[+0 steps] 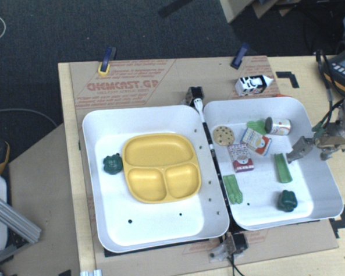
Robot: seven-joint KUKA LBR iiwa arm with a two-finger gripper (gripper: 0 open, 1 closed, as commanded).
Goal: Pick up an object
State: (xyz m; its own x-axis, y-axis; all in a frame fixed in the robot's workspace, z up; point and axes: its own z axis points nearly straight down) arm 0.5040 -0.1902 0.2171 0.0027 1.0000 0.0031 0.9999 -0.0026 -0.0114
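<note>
Overhead view of the bench, with my gripper (pixel 304 147) entering from the right over the right-hand edge of the right bin (pixel 324 183). The gripper is small and partly blurred here, so I cannot tell how it is set; nothing is seen in its grasp, and its tip lies just beside the upper end of the green stick (pixel 283 168), apparently without touching it.

Right bin, contents: a round cookie (pixel 222 135) near the dividing wall; a small red-and-white carton (pixel 241 157) below it; a second small carton (pixel 256 141) tilted to its right, with a flat green piece (pixel 256 126) behind it; a small can (pixel 279 126) lying on its side near the far wall; the green stick standing roughly lengthwise in the middle right; a paler green pod-shaped piece (pixel 232 189) near the left wall; a dark green pepper-like object (pixel 287 200) near the front right corner.

Left bin (pixel 105 226), contents: a yellow divided tray (pixel 161 166) with three compartments, lying in the centre; a dark green lumpy object (pixel 112 164) just beside the tray's left edge.

Outside the bins, a black-and-white carton (pixel 253 84) rests on the brown board (pixel 151 80) behind the right bin
</note>
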